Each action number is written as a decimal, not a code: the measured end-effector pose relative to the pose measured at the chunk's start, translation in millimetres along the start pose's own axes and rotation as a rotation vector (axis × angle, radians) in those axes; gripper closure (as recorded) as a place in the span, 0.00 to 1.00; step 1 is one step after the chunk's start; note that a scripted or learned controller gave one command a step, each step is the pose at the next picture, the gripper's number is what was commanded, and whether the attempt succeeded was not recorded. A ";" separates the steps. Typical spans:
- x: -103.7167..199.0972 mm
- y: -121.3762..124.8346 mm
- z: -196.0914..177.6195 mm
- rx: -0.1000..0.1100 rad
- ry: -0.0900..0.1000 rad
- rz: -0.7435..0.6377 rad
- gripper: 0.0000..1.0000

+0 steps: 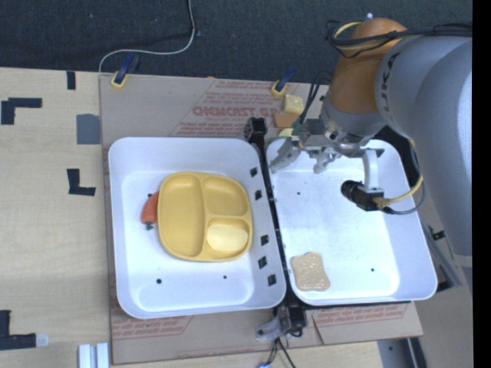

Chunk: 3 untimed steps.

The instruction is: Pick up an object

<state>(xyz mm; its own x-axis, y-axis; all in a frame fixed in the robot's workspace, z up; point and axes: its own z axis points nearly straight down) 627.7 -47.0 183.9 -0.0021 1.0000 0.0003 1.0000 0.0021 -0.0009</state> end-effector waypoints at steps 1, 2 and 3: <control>-58.5 24.8 93.3 0.004 -0.003 0.005 0.00; -51.3 40.2 100.1 0.003 -0.002 0.000 0.00; -51.0 40.0 89.8 0.001 -0.002 0.000 1.00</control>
<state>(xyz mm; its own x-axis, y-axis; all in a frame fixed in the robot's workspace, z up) 667.8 -97.9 94.0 -0.0017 1.0000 -0.0015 1.0000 0.0017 -0.0020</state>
